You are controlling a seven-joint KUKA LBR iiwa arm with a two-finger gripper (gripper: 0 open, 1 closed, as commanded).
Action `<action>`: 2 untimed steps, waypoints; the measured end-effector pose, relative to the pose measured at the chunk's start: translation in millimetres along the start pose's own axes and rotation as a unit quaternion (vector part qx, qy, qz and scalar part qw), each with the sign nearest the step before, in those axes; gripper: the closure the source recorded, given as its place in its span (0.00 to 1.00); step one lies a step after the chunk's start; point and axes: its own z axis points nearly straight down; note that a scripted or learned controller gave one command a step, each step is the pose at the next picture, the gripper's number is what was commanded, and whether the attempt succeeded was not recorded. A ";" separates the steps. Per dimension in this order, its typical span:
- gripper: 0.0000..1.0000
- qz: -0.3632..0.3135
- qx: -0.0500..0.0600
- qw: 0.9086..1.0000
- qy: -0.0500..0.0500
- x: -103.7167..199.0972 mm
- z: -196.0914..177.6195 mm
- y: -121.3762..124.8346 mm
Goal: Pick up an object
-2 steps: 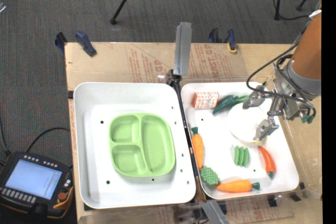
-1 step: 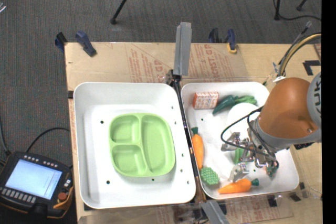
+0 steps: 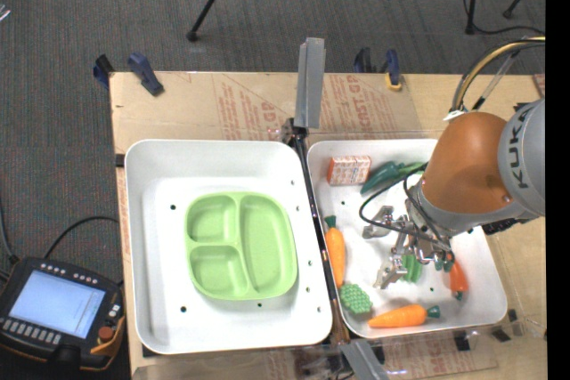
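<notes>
The tool hung low in the right bin over a small green piece, nothing visibly lifted; whether it was clenched could not be told. Carrots, a green knobbly toy and a carton crowded around; the left bin held a green tray.

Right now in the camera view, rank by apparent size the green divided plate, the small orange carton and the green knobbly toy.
1. Green divided plate, by far the largest.
2. Small orange carton.
3. Green knobbly toy, only slightly smaller than the carton, so that order is unsure.
</notes>
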 end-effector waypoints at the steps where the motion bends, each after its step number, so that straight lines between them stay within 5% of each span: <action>1: 0.00 -0.090 -0.001 0.996 0.000 -109.5 -0.2 -63.5; 2: 0.00 -0.013 0.000 1.000 0.000 -6.9 0.0 -21.5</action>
